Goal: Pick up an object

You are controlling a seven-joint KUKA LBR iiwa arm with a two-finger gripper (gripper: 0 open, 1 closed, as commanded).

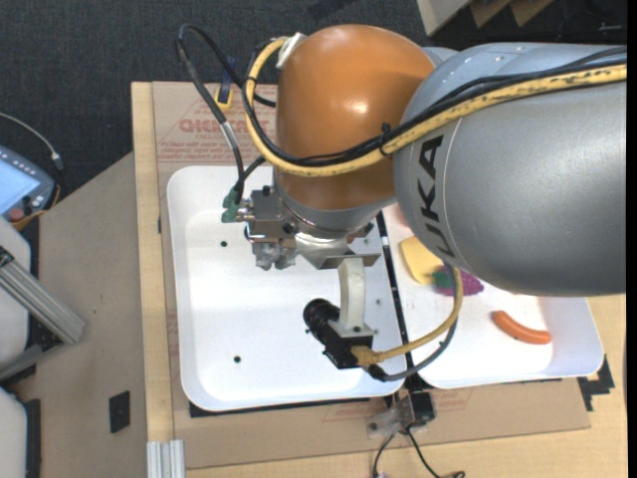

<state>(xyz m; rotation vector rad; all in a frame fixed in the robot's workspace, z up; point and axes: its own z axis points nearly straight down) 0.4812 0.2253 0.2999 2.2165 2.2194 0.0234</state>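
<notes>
My gripper (269, 250) hangs low over the upper middle of the left white bin (214, 307), under the big orange wrist band. I see nothing under or beside it on the bin floor. In the right bin (569, 352) lie a yellow piece (418, 258), a purple thing (464, 285) next to it and an orange carrot-like thing (523, 329) further right. The grey arm hides most of the right bin and the far part of the left one.
Both bins rest on a cardboard sheet (159, 147) on the bench. A black divider edge (396, 302) runs between the bins. Two small dark specks (237, 358) mark the left bin's floor. Grey rails (40, 302) stand at the far left.
</notes>
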